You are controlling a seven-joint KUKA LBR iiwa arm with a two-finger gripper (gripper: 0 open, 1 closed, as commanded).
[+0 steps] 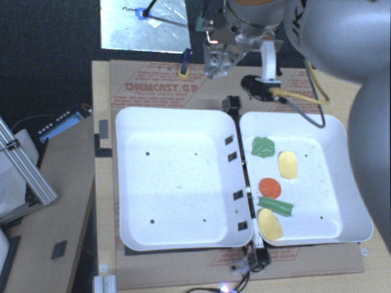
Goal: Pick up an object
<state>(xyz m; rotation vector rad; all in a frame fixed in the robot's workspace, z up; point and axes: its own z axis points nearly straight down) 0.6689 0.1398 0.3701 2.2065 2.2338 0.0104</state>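
Observation:
The right bin (317, 224) holds several small objects along its left side: a green leafy piece (263, 146), a pale yellow oval (288, 164), a red-orange round piece (270, 188), a green pod (276, 206) and a yellow lump (270, 224) near the front left corner. My gripper (217, 65) hangs high above the bench beyond the back edge of the bins, well away from these objects. I see nothing held under it.
The left bin (177, 182) lies beside the right one, joined by a black hinge strip (239, 163). The grey arm (342, 29) fills the upper right. A reflective sheet (143, 17) sits at the back, and a metal rail (24, 170) at left.

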